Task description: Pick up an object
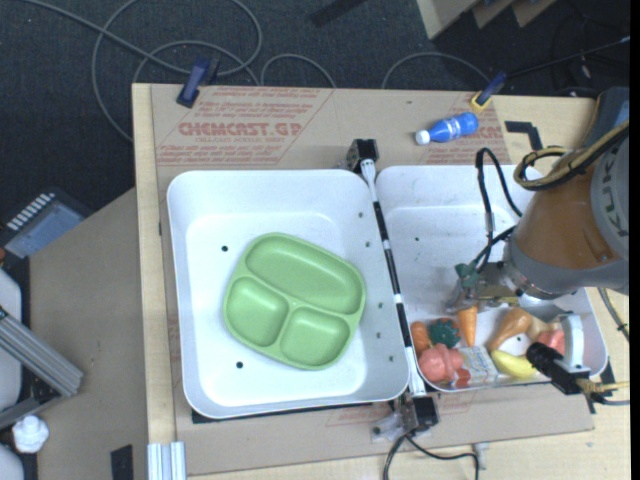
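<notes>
Low in the right bin (440,193), lower right of the frame, the gripper (472,286) hangs just above a small orange carrot toy (467,324), probably light, stiff, slick plastic best pinched across its middle; whether the jaws are open I cannot tell.

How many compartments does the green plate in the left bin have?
3. On the green plate in the left bin: one long compartment across the far side, and two smaller ones on the near side, side by side. None look hidden.
</notes>
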Controlling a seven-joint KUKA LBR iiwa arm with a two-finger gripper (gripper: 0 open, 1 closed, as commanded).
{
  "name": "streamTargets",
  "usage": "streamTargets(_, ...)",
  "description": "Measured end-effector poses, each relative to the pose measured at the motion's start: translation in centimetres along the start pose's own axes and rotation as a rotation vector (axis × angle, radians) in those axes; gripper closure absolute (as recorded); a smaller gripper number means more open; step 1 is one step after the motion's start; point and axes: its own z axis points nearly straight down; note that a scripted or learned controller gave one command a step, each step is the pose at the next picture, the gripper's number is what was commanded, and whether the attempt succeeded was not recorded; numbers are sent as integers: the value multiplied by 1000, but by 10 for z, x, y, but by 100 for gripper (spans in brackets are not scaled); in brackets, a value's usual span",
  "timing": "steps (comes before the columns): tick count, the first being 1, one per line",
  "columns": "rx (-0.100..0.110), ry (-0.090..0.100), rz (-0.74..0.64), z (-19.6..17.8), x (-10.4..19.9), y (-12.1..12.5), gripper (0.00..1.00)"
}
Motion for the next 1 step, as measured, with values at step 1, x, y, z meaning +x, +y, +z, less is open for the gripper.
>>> streamTargets(1,-2,0,-3,-91,71,59,100)
